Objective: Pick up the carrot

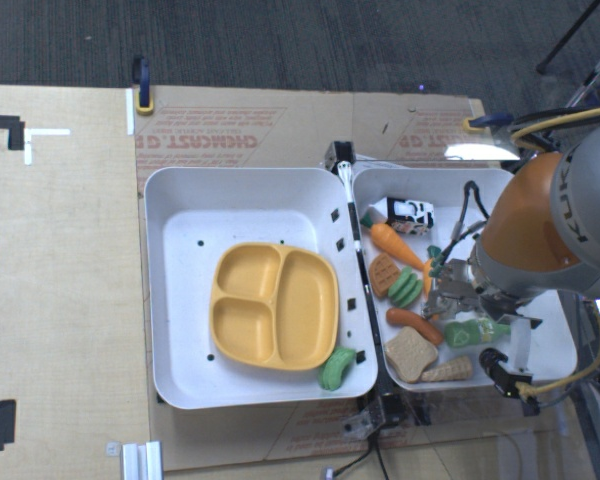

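The carrot [397, 245] is orange with a green leafy end and lies slantwise in the upper left part of the right bin [552, 353]. My gripper [439, 286] hangs low over the middle of that bin, just right of and below the carrot's leafy end. The wrist and its cables hide the gripper's tip, and nothing visibly hangs from it.
Around the gripper lie a black-and-white toy [411, 213], a brown waffle [383, 273], a green ridged vegetable [405, 288], a red sausage [416, 323], a bread slice [410, 354], a cracker [448, 370] and a green piece [469, 333]. The left bin [175, 268] holds a yellow divided plate [275, 306] and a green vegetable [338, 367].
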`<state>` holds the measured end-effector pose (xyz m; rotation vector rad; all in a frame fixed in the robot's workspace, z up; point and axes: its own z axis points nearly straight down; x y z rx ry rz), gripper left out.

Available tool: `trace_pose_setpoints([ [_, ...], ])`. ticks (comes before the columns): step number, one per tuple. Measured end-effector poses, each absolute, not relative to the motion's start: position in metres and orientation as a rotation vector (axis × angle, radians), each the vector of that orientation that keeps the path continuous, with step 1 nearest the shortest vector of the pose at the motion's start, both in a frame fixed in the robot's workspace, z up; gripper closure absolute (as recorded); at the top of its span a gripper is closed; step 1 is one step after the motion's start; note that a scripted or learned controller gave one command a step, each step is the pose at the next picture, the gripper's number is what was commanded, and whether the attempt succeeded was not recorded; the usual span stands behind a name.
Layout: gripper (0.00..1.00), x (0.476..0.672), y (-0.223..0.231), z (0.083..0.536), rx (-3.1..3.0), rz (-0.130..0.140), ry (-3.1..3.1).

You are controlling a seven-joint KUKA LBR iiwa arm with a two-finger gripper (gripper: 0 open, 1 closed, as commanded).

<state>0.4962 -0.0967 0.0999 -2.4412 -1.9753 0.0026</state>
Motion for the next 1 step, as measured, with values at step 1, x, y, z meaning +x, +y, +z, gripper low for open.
trace_pose_setpoints([
  [1, 1.00, 0.5267, -0.0068, 0.1909, -2.402, 0.003, -2.024],
])
